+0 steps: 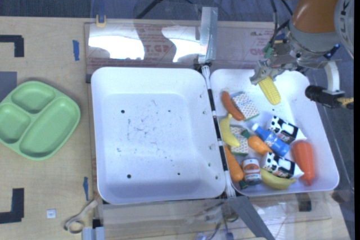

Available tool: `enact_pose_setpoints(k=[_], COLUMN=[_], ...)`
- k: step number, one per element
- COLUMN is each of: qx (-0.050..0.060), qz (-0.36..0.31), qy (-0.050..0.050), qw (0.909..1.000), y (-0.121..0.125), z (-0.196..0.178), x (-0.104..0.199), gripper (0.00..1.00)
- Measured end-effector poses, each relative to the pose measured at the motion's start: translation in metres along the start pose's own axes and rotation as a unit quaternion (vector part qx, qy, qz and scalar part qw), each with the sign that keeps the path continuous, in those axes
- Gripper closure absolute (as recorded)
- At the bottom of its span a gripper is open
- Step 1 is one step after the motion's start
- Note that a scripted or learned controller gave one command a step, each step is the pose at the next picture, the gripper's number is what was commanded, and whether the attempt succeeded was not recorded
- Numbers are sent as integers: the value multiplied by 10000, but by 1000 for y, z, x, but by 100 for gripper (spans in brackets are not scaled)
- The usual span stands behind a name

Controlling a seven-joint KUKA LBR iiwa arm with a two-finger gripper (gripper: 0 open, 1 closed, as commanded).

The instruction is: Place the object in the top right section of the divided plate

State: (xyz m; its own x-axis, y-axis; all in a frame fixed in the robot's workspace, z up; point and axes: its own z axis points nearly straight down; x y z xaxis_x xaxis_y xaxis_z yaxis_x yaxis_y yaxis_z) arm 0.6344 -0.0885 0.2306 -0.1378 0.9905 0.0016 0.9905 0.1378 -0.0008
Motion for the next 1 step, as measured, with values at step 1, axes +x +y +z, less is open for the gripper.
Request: enact_pose_setpoints(k=[1], qx=[-4], qz=[732], qy=[-15], qw=[9973], y=[18], z=[-199], x=[42], gripper=[100])
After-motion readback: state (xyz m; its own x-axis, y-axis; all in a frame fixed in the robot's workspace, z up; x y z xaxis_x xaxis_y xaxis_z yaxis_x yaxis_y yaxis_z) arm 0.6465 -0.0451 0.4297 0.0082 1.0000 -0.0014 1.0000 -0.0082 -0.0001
